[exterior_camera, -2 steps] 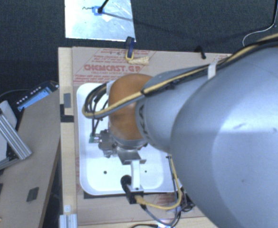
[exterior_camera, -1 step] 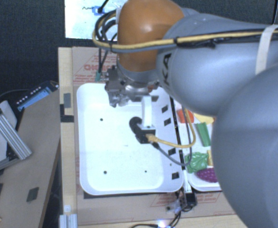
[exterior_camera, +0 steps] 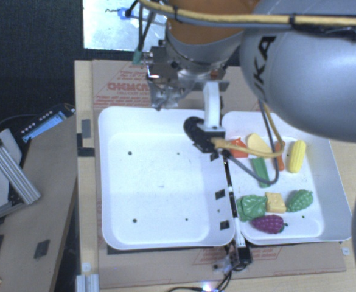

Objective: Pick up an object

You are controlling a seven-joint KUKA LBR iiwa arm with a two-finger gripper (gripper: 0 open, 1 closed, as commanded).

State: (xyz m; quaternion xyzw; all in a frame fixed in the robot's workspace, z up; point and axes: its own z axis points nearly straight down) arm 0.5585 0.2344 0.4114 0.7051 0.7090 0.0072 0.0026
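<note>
The bench (exterior_camera: 56, 181) is pale brown and goes across most of the picture. Behind it, at the upper left, the room is dark. A shiny grey panel (exterior_camera: 104, 17) stands at the top left. A brown cardboard sheet (exterior_camera: 120, 87) with red letters lies on the bench under both bins.

The big grey arm (exterior_camera: 305, 66) fills the upper right. The top and right edges of the picture cut it off. It hides the far right corner of the right bin (exterior_camera: 324, 181).

The left bin (exterior_camera: 159, 181) is in the middle and shows a white floor with a few small dark dots.

The claw (exterior_camera: 160, 96) is at the far rim of the left bin, near its upper left corner. It is small and in shadow, so I cannot tell how far open it is or if it has hold of anything.

The toys all lie in the right bin, apart from the claw: a corn cob (exterior_camera: 296, 156), a green stick (exterior_camera: 260, 168), a leafy green toy (exterior_camera: 251, 207), a bumpy green toy (exterior_camera: 299, 199), a yellow block (exterior_camera: 275, 202) and purple grapes (exterior_camera: 268, 224). Some yellow and red toys at the far end are hard to make out.

A silver rail (exterior_camera: 10, 172) is cut off at the left edge.
</note>
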